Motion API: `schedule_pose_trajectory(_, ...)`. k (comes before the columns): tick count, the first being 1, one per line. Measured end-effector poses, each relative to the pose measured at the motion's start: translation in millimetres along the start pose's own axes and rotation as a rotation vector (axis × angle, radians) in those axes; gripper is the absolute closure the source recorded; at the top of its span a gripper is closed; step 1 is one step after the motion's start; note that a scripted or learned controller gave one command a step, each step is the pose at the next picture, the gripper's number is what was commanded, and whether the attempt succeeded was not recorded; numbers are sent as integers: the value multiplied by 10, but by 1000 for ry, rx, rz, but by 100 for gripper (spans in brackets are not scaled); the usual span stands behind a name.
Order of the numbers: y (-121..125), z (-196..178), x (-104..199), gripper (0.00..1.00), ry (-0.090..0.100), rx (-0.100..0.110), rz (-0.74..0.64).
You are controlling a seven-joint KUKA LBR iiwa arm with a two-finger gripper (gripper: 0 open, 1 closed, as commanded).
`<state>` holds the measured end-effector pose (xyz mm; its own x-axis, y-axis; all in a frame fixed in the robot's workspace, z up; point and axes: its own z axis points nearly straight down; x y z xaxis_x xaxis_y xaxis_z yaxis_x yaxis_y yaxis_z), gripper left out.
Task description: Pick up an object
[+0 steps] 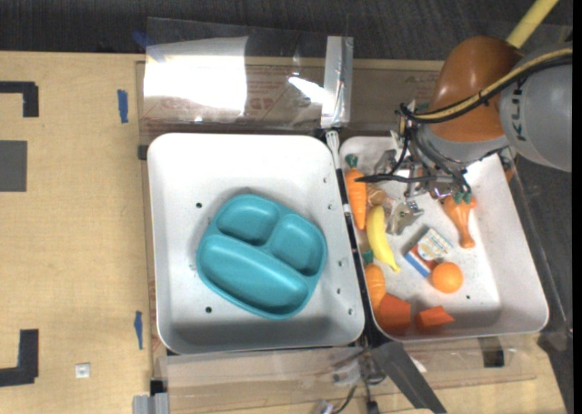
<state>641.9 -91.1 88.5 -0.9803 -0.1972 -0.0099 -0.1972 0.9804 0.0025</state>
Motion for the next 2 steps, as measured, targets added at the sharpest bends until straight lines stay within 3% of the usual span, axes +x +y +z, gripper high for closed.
schedule_pose_trajectory(1, -71, -56, 870, 0, 5, 4, -89)
schedule_pose_trajectory(2, 176, -29, 1331, 0, -7, 9, -150)
